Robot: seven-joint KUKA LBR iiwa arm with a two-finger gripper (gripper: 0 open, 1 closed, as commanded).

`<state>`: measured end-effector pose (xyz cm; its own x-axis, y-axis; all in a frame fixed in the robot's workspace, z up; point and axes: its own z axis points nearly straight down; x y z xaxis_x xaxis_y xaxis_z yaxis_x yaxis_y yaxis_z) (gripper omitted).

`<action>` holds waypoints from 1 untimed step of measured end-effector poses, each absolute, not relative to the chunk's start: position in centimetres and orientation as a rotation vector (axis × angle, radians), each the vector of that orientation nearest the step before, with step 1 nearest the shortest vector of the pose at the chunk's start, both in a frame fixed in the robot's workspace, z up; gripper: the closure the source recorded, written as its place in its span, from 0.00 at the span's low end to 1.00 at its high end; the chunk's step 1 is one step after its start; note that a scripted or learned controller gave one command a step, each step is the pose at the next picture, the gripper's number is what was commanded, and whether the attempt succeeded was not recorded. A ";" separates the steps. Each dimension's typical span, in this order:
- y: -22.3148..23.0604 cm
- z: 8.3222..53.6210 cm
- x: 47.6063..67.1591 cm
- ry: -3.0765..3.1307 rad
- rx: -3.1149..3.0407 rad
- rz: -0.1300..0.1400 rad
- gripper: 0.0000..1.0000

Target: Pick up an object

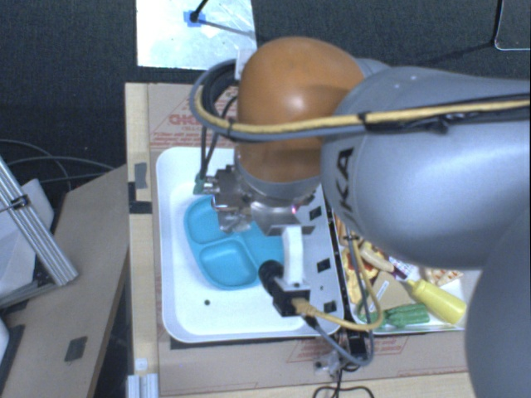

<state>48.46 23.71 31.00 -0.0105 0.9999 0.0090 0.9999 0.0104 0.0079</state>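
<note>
My gripper [249, 214] sits low in the left white bin [178, 305], whether clamped I cannot tell, with the blue tray [224, 259] just beneath and leftward, so I judge I'm mid-reach and next must grasp it.

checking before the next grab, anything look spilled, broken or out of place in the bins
Nothing stands out. A blue divided tray lies flat in the left bin, partly under the arm. In the right bin, a yellow-handled tool and a green one lie among other items, none spilled over the rim.
</note>
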 end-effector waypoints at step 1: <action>20.5 18.5 55.4 -2.217 -2.226 0.012 1.00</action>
<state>55.35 20.51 18.54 0.0042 1.0000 -0.0051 1.0000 -0.0042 -0.0055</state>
